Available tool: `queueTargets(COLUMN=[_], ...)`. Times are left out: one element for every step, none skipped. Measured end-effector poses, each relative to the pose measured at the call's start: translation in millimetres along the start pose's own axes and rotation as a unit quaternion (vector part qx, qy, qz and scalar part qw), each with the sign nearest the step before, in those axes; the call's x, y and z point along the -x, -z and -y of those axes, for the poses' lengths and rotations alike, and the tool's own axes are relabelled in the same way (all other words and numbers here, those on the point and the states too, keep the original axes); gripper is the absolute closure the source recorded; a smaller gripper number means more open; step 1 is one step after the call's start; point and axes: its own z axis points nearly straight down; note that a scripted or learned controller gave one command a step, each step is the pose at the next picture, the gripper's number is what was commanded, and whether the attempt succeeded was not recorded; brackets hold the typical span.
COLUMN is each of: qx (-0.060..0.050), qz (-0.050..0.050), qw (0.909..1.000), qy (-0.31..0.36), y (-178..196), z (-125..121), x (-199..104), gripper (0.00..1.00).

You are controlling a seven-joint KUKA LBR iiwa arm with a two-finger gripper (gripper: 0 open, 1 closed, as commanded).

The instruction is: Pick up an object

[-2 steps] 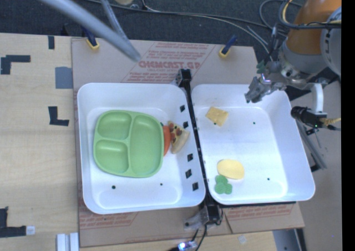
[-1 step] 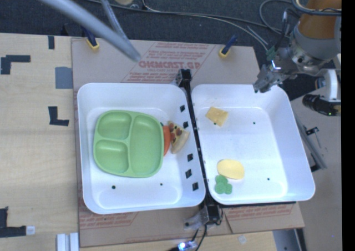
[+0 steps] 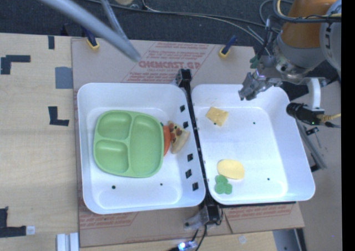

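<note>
The right bin (image 3: 277, 133) holds a yellow cheese-like wedge (image 3: 217, 116) near its far left corner, a pale yellow oval (image 3: 230, 169) toward the front, and a small green leafy piece (image 3: 223, 186) just below the oval. My gripper (image 3: 250, 90) hangs over the right bin's far rim, up and to the right of the wedge, with nothing visible between its fingers. In the left bin (image 3: 97, 191) lies a green divided plate (image 3: 128, 143), with an orange-and-tan food piece (image 3: 175, 136) against its right side.
A black divider (image 3: 191, 144) separates the two bins. Both bins sit on a cardboard sheet (image 3: 166, 61) with yellow clamps at the back. A black cable connector (image 3: 302, 112) projects over the right bin's right rim. A grey pole (image 3: 66, 8) crosses the upper left.
</note>
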Motion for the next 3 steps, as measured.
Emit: queueTargets(qx=[-0.001, -0.001, -0.001], qz=[0.000, 0.000, 0.000], qw=[1.0000, 1.0000, 1.0000], qy=[0.000, 0.001, 0.001], y=[-16, -35, -48], z=[20, 33, 40], x=[-46, -102, -148], gripper=[1.00, 1.00, 1.00])
